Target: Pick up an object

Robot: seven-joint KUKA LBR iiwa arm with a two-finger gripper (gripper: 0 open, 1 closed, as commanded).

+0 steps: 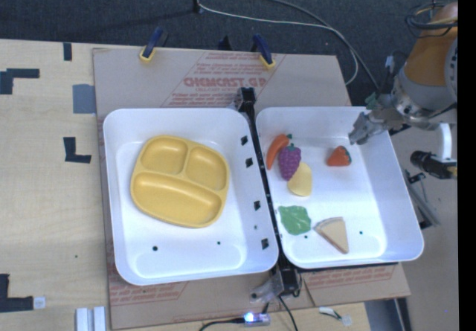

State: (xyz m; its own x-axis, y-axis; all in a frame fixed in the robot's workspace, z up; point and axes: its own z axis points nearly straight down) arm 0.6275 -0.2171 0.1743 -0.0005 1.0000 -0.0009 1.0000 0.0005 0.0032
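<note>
The right bin (387, 195) holds several toy foods: an orange carrot (277, 148), a purple grape bunch (289, 161), a red strawberry (339, 157), a pale yellow piece (300, 181), a green leaf (294, 219) and a tan wedge (333, 233). My gripper (362, 131) hangs over the bin's upper right part, just up and right of the strawberry, with nothing seen between its fingers. The arm's orange band (431, 54) is at the frame's right edge.
The left bin (119, 195) holds a yellow divided plate (179, 180). Black clips (256, 173) join the two bins along the middle. Blue and yellow clamps (152, 47) pin the cardboard at the back, and cables (223, 2) run behind the bins.
</note>
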